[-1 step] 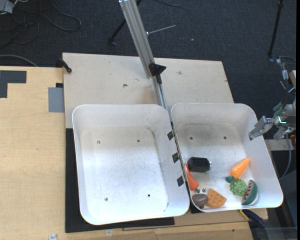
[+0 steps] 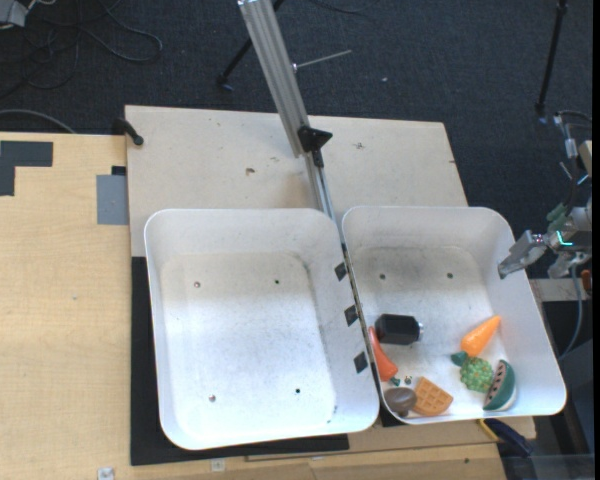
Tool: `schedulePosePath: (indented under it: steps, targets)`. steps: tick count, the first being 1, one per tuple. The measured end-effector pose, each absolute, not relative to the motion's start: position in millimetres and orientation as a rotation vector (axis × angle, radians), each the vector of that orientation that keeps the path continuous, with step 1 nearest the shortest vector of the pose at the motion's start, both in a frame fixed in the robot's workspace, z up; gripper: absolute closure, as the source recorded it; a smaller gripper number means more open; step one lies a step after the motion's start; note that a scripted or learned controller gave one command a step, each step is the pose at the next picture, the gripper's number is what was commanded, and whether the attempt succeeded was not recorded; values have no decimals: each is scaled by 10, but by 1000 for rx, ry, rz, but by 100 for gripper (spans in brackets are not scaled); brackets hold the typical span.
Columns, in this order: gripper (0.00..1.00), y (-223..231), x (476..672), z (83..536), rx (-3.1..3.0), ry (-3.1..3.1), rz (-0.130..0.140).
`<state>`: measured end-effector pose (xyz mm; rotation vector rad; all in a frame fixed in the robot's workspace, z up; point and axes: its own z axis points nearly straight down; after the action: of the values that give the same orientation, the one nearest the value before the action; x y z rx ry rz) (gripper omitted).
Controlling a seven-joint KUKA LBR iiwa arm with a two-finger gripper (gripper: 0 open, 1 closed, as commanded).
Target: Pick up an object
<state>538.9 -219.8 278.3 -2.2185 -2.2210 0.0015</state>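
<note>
The right bin [image 2: 430,230] holds several small objects near its front. A black block [image 2: 398,328] lies left of centre. An orange carrot-like piece [image 2: 480,335] sits to its right, with a green knobbly toy [image 2: 474,373] and a watermelon slice [image 2: 499,385] below it. A waffle-like piece [image 2: 432,398] and a brown lump [image 2: 402,400] rest at the front wall. A red-orange piece [image 2: 382,358] leans on the divider side. My gripper [image 2: 528,251] hangs at the bin's right rim, apart from all the objects, with nothing seen in it.
The left bin [image 2: 240,328] stands beside the right one, joined at a divider with black clips [image 2: 348,313]. A slanted aluminium rail [image 2: 280,78] rises behind the bins. A wooden table [image 2: 50,298] lies to the left.
</note>
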Motion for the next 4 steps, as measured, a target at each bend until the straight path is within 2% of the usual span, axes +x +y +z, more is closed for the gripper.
schedulePosePath:
  steps: [3, 4]
  targets:
    - [0, -2117, 5141, 1033, -2216, -2214, 5]
    - [100, -2141, 5152, 1166, -2226, -2213, 2]
